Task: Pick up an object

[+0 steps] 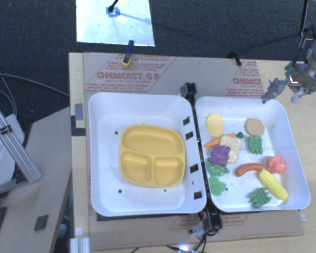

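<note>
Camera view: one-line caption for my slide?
Pincer hovers above right bin's far corner; toy food inside, yellow tray in left bin.

- My fingers [274,88] are thin, grey metal prongs, pale at the tips.
- Behind them sits my blocky grey wrist [305,77], with small dark fittings.
- A blurred tan-orange patch shows above that wrist.

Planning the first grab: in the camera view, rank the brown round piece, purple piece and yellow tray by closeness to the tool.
From the tool:
1. Brown round piece, right bin's far side.
2. Purple piece, right bin's middle-left.
3. Yellow tray, left bin.
</note>
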### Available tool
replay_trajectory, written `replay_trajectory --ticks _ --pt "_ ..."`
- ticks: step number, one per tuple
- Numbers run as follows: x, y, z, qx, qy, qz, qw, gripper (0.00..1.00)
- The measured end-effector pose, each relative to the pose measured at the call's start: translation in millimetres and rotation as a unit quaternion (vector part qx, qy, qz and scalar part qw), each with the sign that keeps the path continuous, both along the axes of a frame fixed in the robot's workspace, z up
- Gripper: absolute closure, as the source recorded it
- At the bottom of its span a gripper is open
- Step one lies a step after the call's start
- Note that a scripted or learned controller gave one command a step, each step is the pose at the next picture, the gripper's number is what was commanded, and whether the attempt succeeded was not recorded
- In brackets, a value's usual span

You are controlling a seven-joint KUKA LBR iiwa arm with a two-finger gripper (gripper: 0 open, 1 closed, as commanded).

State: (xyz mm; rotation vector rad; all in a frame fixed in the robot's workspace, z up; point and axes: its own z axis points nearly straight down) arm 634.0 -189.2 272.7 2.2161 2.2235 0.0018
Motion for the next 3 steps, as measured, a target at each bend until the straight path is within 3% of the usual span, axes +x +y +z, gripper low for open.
replay_trajectory --ticks 1,2,3 --pt "-43.4 -18.0 -107.6 0.0012 0.005 -0.002 1.0000 0.00" --pt "-1.8 59.8 -192.6 0.0021 0.001 0.004 1.0000 0.00" --pt "-1.2 73.9 -174.4 0.0003 0.000 0.002 1.0000 0.00"
